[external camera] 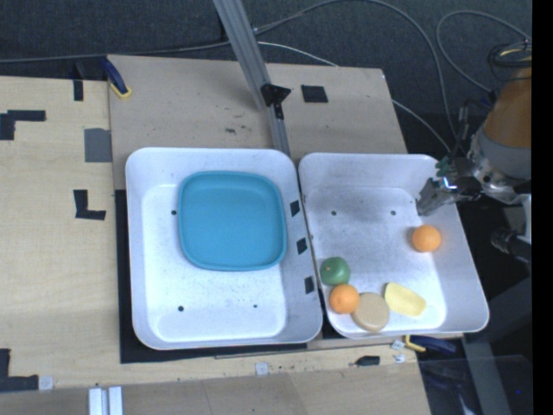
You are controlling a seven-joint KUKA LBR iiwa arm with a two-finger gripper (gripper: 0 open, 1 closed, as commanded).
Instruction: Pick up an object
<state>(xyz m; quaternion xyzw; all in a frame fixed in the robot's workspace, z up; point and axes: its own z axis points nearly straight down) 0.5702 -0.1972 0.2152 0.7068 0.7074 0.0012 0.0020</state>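
Your arm (510, 132) came in from the right, its orange band above the wrist showing at the picture's edge. The gripper (429, 199) sat over the right rim of the right bin (363, 175), near that bin's far corner. Its fingers (427, 202) looked dark and close together, but you could not tell from this slanted view whether they were open or closed. Nothing was visible between them.

Your candidates for picking all lay in the right bin. An orange ball (425, 238) rested just below the gripper, apart from it, near the right wall. The other four things clustered along the near wall: a green ball (335, 271) by the left wall, a second orange (344, 298) just in front of it and touching or nearly touching it, a tan disc (371, 311) beside that orange and against it, and a yellow piece (403, 299) to the right of the disc, seemingly touching it.

The left bin (151, 249) held a blue plate (232, 219), lying flat toward the far side. The two bins stood side by side on the bench (52, 258), their inner rims meeting. A grey bar (251, 54) ran slantwise from the top of the picture down to the bins' far junction.
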